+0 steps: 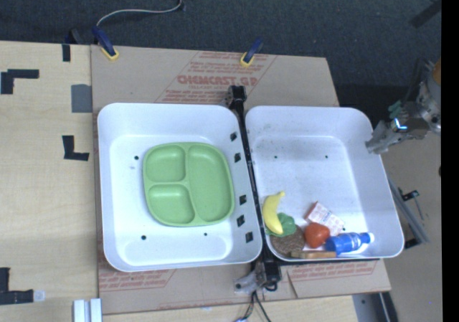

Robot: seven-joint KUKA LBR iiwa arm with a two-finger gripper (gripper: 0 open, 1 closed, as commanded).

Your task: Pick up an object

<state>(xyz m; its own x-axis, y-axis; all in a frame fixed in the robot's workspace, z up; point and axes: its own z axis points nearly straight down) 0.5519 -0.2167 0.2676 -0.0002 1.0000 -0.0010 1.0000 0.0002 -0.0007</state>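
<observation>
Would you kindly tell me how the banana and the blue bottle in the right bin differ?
The banana is yellow and curved; the bottle is blue and straight. The banana stands nearly upright along the bin's left wall; the bottle lies sideways by the near wall. Both sit in the right bin, in one cluster.

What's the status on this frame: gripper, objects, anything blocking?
Gripper at right bin outer rim, holding nothing seen. Banana, tomato, blue bottle piled in near corner. Green plate in left bin. Nothing blocking.
</observation>
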